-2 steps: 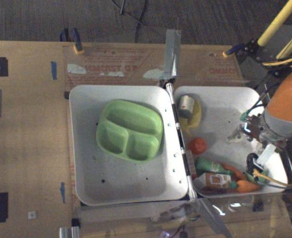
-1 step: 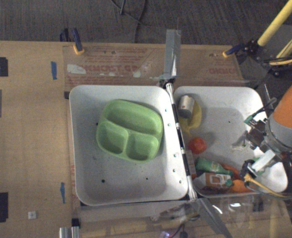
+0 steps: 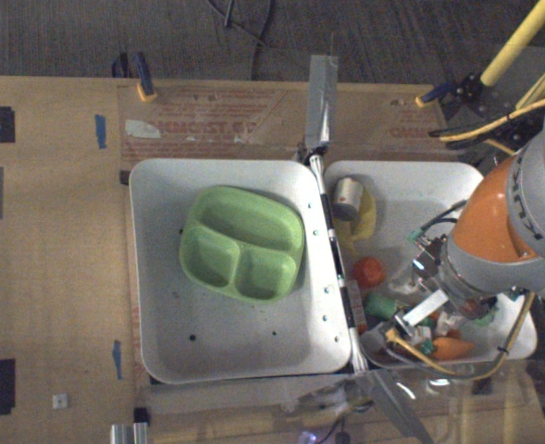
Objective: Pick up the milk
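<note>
- Overhead, two shallow white plastic bins sit side by side on a tan wooden bench (image 3: 59, 276); the left bin (image 3: 161, 340) has rounded corners and a glossy floor with a few dark specks.
- At the centre of the left bin lies a lime-green divided tray (image 3: 242, 243), smooth and rounded, with one long compartment and two smaller ones.
- At about 3 o'clock of that tray, the right bin (image 3: 411, 185) holds a crowded heap of small items.
- At the right bin's 10 o'clock stands a small metal can (image 3: 348, 192), touching a yellow curved piece (image 3: 366, 215), probably a banana.
- Below them sit a round red tomato-like toy (image 3: 369, 271), a green piece (image 3: 379, 304) and an orange carrot-shaped piece (image 3: 452, 348).
- The grey arm with its orange band (image 3: 494, 220) reaches in from 3 o'clock; the gripper (image 3: 422, 310) is low over the heap at the bin's 6 o'clock.
- I cannot tell whether the tool is clenched or released, nor pick out the milk in the clutter.
</note>
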